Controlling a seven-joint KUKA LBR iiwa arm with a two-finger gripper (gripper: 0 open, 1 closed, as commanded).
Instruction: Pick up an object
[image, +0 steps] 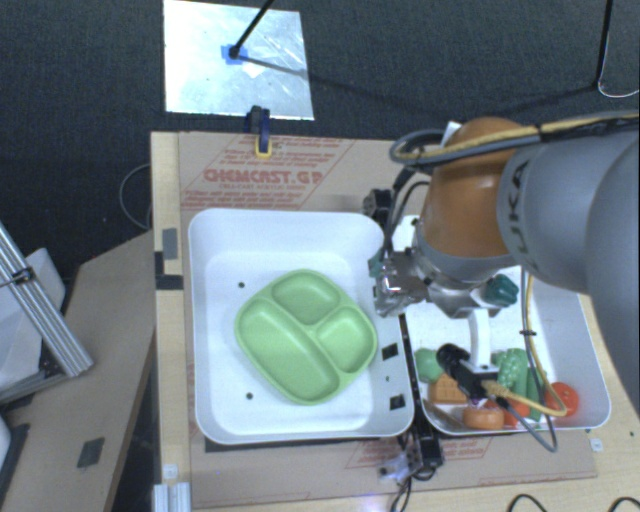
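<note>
Currently the arm (500, 215) covers the right bin's (590, 385) far half; toys (500, 385) crowd its near edge; end effector (470, 320) state unreadable.

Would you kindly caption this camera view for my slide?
Grey arm reaches over right bin of small toys; green divided plate lies in left bin.

The arm (570, 210) is a thick, rounded grey tube with smooth casing and part of the dark KUKA lettering (512, 215) running down its side. Above the wrist sits a glossy orange band (470, 215), domed on top. Grey and black cables (425, 148) loop beside the dome, and a yellowish cable (590, 122) runs along the top of the grey link. Below the band, a silvery metal wrist block (415, 280) carries small fittings and a teal part (500, 291).
</note>
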